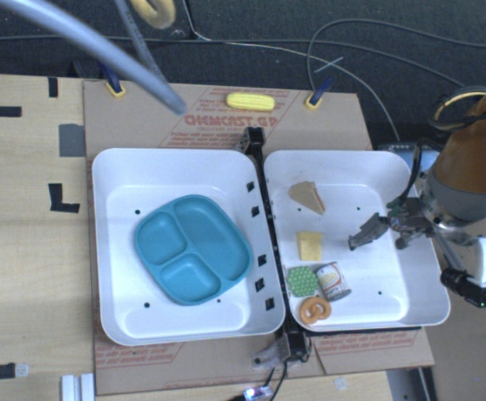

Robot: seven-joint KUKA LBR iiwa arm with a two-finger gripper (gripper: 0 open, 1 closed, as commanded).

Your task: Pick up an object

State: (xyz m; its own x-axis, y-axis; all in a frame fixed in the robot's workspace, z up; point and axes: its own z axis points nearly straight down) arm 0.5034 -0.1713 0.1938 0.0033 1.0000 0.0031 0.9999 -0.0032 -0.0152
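The left bin bears a blue divided plate. In the right bin, the gripper hovers with nothing visibly between its jaws; their spread cannot be told. At its nine o'clock lies a yellow cheese square, apart from it.

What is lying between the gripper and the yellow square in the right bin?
Nothing: in the camera view, only bare white floor of the right bin separates the gripper from the yellow square, which lies to its left.
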